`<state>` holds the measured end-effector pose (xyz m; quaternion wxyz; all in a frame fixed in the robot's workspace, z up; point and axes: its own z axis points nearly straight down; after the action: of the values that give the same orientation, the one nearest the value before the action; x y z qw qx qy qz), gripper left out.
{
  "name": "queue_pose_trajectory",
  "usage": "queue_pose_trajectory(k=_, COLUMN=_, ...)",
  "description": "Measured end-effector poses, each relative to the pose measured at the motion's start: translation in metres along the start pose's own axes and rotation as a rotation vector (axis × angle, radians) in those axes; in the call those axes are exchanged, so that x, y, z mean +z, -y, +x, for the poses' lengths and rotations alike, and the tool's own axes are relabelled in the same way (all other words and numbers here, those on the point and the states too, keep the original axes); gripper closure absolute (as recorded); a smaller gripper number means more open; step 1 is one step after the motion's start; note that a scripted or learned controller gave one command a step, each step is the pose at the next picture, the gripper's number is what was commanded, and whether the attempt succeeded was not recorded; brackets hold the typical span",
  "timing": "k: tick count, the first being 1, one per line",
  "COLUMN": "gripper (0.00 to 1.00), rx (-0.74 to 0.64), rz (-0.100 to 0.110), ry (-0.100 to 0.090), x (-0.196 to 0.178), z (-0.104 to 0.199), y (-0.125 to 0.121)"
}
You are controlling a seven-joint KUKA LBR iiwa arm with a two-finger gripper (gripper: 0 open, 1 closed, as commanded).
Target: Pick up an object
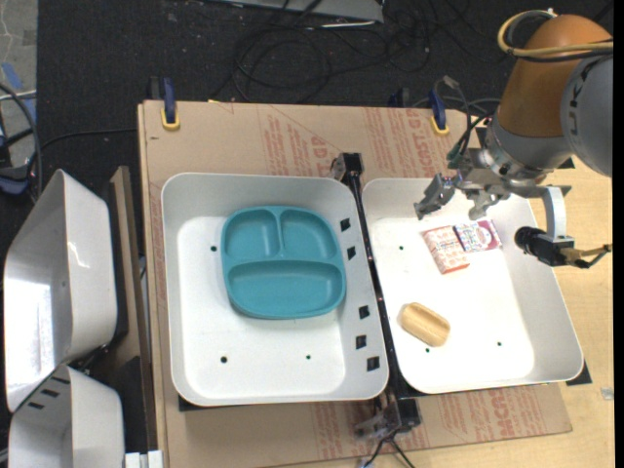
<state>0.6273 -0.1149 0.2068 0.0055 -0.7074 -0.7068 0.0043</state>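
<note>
The surface [292, 130] is a brown board with red printing, held by clamps at its far edge and standing over a dark floor strewn with black cables [263, 52]. Two shallow white bins sit on it side by side. The left bin [185, 359] holds a teal divided plate [284, 262] near its middle. The right bin [526, 359] holds a small packet [459, 243] with pink and white print toward its far right corner, and a tan bread roll [425, 324] nearer its left and front edges. More white bins [54, 261] are stacked off the left edge of the surface.

The gripper [458, 196] hangs over the far edge of the right bin, just beyond the packet and well apart from the roll. Its fingers are spread open with nothing between them. The arm [546, 86] reaches in from the right, its orange band above the wrist, with the wrist tilted downward toward the bin.
</note>
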Motion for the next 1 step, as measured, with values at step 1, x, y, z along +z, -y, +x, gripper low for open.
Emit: queue_pose_trajectory(k=1, gripper=0.0, rx=-0.002, rz=-0.014, ry=0.002, x=-0.0085, z=0.0003, y=-0.0028)
